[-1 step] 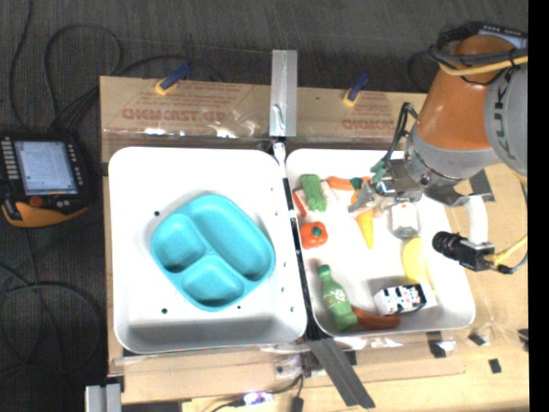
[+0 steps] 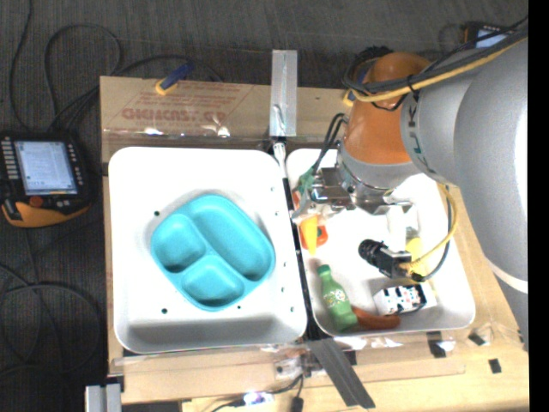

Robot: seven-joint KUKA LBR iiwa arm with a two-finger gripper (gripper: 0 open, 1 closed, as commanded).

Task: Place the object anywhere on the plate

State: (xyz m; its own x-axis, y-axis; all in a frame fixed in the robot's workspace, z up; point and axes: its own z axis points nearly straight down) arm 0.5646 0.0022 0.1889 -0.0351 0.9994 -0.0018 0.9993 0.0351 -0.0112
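The camera view looks down on two bins that sit side by side. The shallow white left bin (image 2: 129, 299) holds a light blue plastic plate (image 2: 213, 249) with three dips in it. The plate sits in the middle of that bin, turned a little at a slant.

The shallow white right bin (image 2: 455, 290) holds all the small things. A small orange and yellow toy (image 2: 310, 233) lies close to the wall between the two bins, well apart from the plate. Below it lies a green plastic bottle (image 2: 334, 297), with its cap end pointing up the picture. A thin red-brown piece (image 2: 377, 319) lies just beside the bottle's lower end. A small white box with dark marks (image 2: 403, 297) rests right above that piece, near the bin's front corner.

The big grey arm with the orange band (image 2: 386, 118) reaches in from the right, over the top part of the right bin. Its gripper (image 2: 330, 191) hangs just above the orange and yellow toy. The arm covers it, so I cannot tell if it is spread, pressed together, or pinching something.

A brown cardboard sheet with red letters (image 2: 197, 110) lies under the bins. A small screen with an orange edge (image 2: 43, 174) sits on the dark floor to the left.
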